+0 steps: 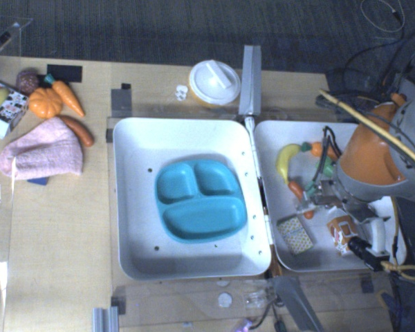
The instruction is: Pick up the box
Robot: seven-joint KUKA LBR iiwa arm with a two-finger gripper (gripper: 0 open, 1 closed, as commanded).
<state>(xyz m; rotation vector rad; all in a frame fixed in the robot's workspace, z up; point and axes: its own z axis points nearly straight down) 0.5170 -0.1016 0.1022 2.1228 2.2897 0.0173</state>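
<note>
A small flat box (295, 234) with a speckled grey top lies tilted near the front left of the right bin (285, 135). My gripper (317, 198) hangs over the middle of that bin, just up and to the right of the box and apart from it. The grey arm with its orange band (368, 155) covers the bin's right half. Nothing can be seen held in the gripper.
In the right bin lie a yellow banana (286, 160), small orange pieces (295, 189) and an orange-and-white item (342, 232) right of the box. The left bin (135, 185) holds a blue divided plate (199, 199). Toys, a pink cloth (41, 152) and a white lid (215, 80) lie outside on the bench.
</note>
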